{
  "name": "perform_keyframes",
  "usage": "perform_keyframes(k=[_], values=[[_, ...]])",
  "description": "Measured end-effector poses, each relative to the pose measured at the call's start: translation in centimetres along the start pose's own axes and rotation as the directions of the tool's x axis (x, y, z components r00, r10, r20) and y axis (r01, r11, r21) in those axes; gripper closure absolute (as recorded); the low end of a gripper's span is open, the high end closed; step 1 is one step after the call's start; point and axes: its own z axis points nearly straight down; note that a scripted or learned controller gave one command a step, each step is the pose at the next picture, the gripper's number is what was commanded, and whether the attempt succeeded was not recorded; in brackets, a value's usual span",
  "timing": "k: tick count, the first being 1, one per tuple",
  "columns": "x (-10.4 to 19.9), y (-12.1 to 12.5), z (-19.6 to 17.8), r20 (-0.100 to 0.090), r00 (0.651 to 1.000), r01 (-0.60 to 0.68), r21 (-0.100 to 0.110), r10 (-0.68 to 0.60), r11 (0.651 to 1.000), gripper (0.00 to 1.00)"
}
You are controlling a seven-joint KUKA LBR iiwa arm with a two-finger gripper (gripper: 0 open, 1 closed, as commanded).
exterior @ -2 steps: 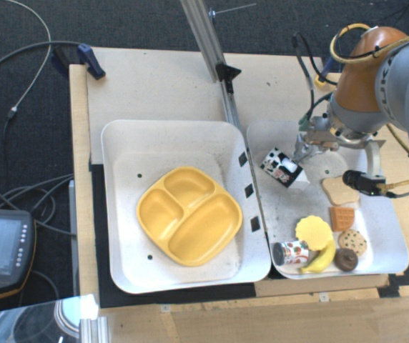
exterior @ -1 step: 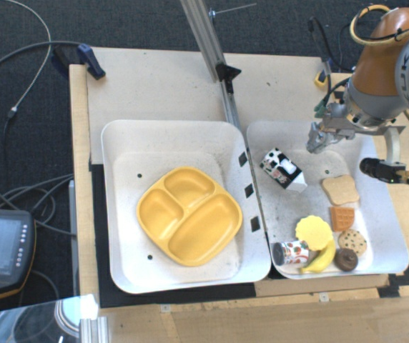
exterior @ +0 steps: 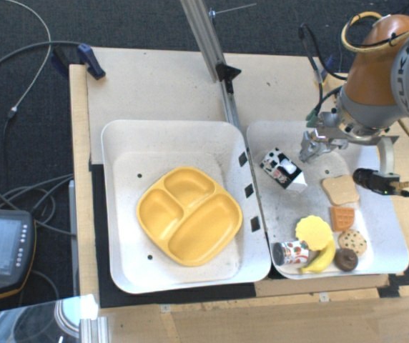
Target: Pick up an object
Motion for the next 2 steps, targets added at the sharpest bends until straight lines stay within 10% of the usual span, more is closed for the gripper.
perform_keyframes(k=[2], values=[[-0.2,-0.8,-4.0,0.003,1.0,-0.003,-0.01,0.003,1.0,1.0]])
